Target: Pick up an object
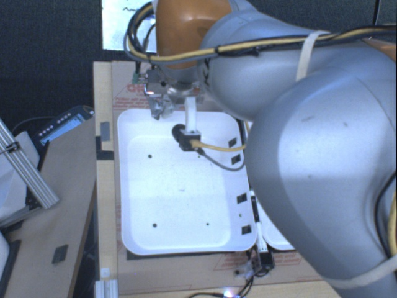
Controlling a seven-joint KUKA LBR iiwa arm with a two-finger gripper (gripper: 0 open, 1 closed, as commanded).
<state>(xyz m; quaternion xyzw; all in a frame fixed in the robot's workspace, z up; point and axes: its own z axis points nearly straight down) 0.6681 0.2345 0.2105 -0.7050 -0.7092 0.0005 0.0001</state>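
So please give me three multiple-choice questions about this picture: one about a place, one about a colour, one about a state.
1. Where is the gripper?
A. over the far edge of the left bin
B. over that bin's near edge
C. outside both bins, on the left

2. What colour is the band above the wrist?
A. blue
B. orange
C. green

3. How does the yellow cable run?
A. coiled in the left bin
B. cut in two pieces
C. along the arm

Answers:
1 A, it hangs at the bin's far rim.
2 B, the band is orange.
3 C, it lies across the grey arm, strapped.
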